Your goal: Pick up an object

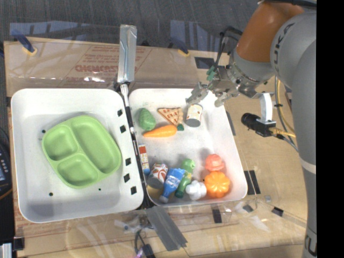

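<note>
Your pincer (207,94) hangs over the far edge of the right bin (228,144), its fingers (194,96) spread open with nothing between them. Just below and slightly left of the fingertips stands a small jar (194,114) with a dark lid, tilted on the bin floor; that looks like the nearest thing to grab. A pizza slice toy (170,114) lies further left of the jar, with a carrot (160,131) beneath it and a green vegetable (145,118) beyond that.

Watch for trouble here. The jar leans rather than sitting square, so if the fingers come down off-centre, one of them may tip it over or push it along the floor instead of closing round it. The pincer also sits very near the bin's far rim; a descent that drifts toward the arm's side could catch that rim. The jar is rounded and probably smooth, so a shallow pinch may let it squirt out as the fingers close.

Well away from the pincer, at the near end of the same bin, things are crowded: an orange pumpkin (216,183), a pink piece (214,162), a blue bottle (172,182) and other small toys touching one another. If you go there, expect to nudge neighbours or trap two at once. The left bin (32,198), far to the pincer's left, holds a green divided plate (80,150).
</note>
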Controlling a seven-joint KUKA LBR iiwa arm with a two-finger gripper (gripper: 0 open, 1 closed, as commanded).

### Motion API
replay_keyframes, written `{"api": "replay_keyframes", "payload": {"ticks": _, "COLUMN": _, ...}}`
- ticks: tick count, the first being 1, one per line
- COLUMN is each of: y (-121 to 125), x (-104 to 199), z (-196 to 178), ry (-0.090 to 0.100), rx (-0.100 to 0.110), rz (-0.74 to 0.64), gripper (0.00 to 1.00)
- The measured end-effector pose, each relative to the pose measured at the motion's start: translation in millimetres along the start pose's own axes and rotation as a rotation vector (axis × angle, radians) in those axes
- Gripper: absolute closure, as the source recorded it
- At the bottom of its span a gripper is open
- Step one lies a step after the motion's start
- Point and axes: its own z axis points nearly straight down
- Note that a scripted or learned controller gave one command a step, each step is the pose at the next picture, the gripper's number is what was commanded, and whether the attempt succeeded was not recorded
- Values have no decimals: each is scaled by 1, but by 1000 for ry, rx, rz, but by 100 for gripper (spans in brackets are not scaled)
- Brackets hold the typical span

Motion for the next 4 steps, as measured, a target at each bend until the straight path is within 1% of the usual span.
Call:
{"api": "replay_keyframes", "payload": {"ticks": 1, "y": 38, "x": 25, "z": 138, "ry": 2, "rx": 4, "rz": -112, "gripper": 0}}
{"api": "replay_keyframes", "payload": {"ticks": 2, "y": 7, "x": 55, "z": 162, "ry": 0, "rx": 1, "rz": -91, "gripper": 0}}
{"api": "replay_keyframes", "payload": {"ticks": 3, "y": -48, "x": 50, "z": 161, "ry": 1, "rx": 0, "rz": -74, "gripper": 0}}
{"api": "replay_keyframes", "payload": {"ticks": 4, "y": -131, "x": -22, "z": 161, "ry": 0, "rx": -2, "rz": 31, "gripper": 0}}
